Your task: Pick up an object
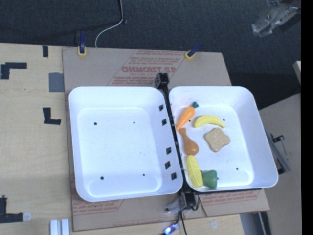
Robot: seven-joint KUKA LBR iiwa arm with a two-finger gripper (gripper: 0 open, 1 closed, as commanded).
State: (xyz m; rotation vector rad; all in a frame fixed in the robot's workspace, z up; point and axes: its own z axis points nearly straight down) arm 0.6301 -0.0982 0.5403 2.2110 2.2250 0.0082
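Observation:
The right bin [247, 106] holds several toy foods. An orange carrot [186, 117] lies by the divider, with a yellow banana [209, 121] just right of it. A tan bread slice [216, 139] sits near the middle. A brown drumstick [189, 143] lies below the carrot. A yellow corn cob [194, 171] and a green pepper [210, 178] rest at the front edge. My gripper [274, 17] hangs blurred at the top right, high above the dark floor, well away from the bins and beyond the right bin's far corner.
The left bin [117, 141] stands beside the right one on a cardboard sheet [146, 65]. Black clips [168, 151] line the shared wall. A white cable [110, 26] runs across the floor at the back. A wooden bench surface [29, 131] lies left.

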